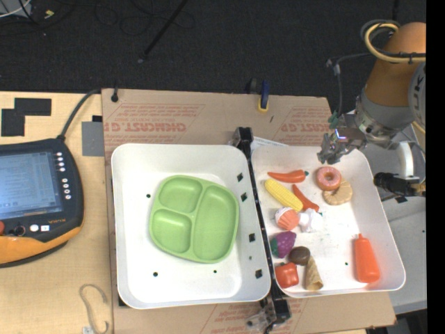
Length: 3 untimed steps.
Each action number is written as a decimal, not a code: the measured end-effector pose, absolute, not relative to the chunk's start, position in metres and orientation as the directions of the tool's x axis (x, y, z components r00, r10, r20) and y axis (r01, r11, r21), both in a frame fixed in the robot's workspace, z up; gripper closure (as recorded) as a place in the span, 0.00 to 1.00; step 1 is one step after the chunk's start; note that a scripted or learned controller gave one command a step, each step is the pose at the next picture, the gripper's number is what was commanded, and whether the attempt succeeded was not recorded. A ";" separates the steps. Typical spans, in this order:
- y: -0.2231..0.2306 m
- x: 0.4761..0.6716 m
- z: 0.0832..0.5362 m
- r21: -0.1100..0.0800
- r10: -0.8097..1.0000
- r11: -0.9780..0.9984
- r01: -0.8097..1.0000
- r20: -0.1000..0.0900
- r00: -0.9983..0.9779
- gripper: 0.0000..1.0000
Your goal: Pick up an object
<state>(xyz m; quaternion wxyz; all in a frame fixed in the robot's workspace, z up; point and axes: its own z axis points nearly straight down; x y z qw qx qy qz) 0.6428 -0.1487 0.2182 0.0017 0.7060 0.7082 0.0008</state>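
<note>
The right bin (pixel 386 221) holds several toy foods: a pink donut (pixel 328 178), a tan cookie (pixel 338 195), a red chili (pixel 286 176), a yellow corn cob (pixel 283 194), an orange carrot (pixel 304 197), a white and orange piece (pixel 288 219), a purple piece (pixel 282 243), a brown piece (pixel 300 255), a red piece (pixel 286 275), a cone (pixel 312 274) and an orange bottle (pixel 365 258). My gripper (pixel 332 149) hovers over the bin's far rim, just above the donut, with nothing seen between its fingers.
The left bin (pixel 132 186) holds a green divided plate (pixel 195 218). A black divider (pixel 252 207) runs between the bins. A teach pendant (pixel 35 197) lies at the left on the bench. A blue clamp (pixel 263 97) stands at the cardboard's far edge.
</note>
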 end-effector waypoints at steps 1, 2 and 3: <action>-0.149 0.643 0.228 0.000 1.000 0.002 1.000 0.000 -0.002 1.00; -0.089 0.651 0.226 -0.002 1.000 0.005 1.000 0.003 -0.005 1.00; -0.038 0.647 0.236 -0.003 1.000 0.004 1.000 0.002 -0.004 1.00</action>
